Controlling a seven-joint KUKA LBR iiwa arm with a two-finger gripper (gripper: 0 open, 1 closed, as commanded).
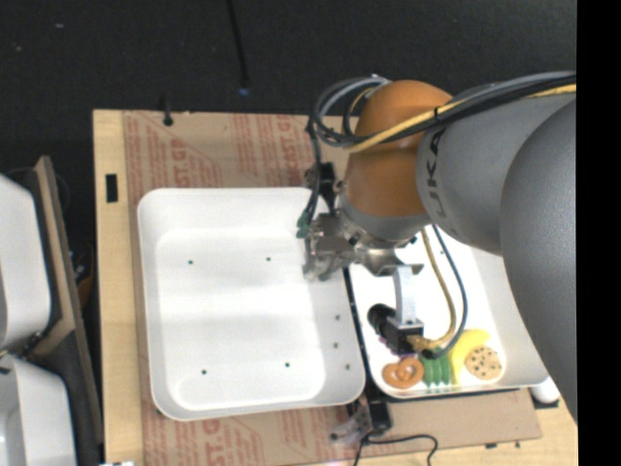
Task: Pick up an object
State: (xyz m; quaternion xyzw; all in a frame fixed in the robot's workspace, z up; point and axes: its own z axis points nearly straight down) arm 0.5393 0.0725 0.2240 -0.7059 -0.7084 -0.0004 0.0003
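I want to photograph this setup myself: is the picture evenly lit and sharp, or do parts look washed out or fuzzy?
Camera view: the left bin glares bright white with soft grey shading along its walls; the background above the bench is nearly black; the arm, close to the lens, looks soft; the small toys in the right bin are slightly fuzzy.
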